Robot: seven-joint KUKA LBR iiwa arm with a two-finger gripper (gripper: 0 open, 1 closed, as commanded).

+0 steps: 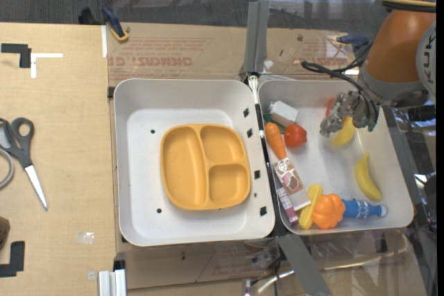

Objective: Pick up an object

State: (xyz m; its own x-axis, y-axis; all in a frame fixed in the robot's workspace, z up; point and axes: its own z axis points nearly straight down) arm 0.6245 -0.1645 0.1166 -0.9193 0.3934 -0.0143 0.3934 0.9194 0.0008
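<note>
Since the grey two-finger gripper (345,118) hung over a small yellow plastic piece (344,134) in the right-hand shallow white bin (397,149), prob. lining up a grab; jaw state — can't tell.

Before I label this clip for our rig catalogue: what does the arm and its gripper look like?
The arm has a rounded orange section with grey casing beside it. Black cables run along it toward the wrist. The gripper is a small, metallic grey assembly.

Cardboard sheet (182,52) behind the bins, upper middle of frame: red print, upside down, reads roughly "CHEMICAL". Small wrapper (288,177) in right bin has print, too small to read.
</note>
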